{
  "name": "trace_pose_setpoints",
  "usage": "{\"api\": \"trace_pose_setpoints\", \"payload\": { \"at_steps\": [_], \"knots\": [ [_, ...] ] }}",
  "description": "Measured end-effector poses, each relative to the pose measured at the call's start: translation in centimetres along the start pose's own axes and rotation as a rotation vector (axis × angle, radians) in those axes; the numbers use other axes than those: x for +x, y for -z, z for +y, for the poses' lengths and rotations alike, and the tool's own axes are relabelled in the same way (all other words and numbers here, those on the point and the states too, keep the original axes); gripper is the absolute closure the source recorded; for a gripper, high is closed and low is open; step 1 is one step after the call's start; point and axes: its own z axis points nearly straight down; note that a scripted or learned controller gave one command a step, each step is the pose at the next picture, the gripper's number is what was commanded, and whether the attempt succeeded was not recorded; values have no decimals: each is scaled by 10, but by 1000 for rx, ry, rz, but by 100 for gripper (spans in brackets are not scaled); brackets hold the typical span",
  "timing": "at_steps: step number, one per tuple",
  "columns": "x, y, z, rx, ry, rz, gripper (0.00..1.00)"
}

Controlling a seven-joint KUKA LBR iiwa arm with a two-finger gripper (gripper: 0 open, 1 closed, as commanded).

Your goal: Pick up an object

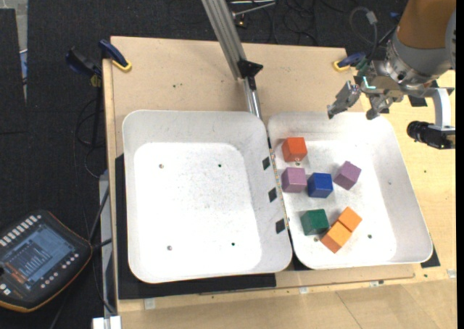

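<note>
The gripper (pixel 359 105) hangs at the right bin's (pixel 403 188) twelve o'clock rim — jaws spread, pinching nothing — orange cube (pixel 293 149) toward seven o'clock.

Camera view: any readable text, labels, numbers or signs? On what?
None can be read.
Teach pendant at lower left: its screen shows coloured rows, too small and blurred to read.
Black tabs along the seam between the bins: no legible marks.
Blocks such as the blue block and the white bins: plain faces, no print visible.
</note>
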Motion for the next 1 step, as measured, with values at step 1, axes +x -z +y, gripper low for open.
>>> {"api": "trace_pose_setpoints", "payload": {
  "at_steps": [1],
  "knots": [
    [0,3,1,-4,2,-2,0]
  ]
}}
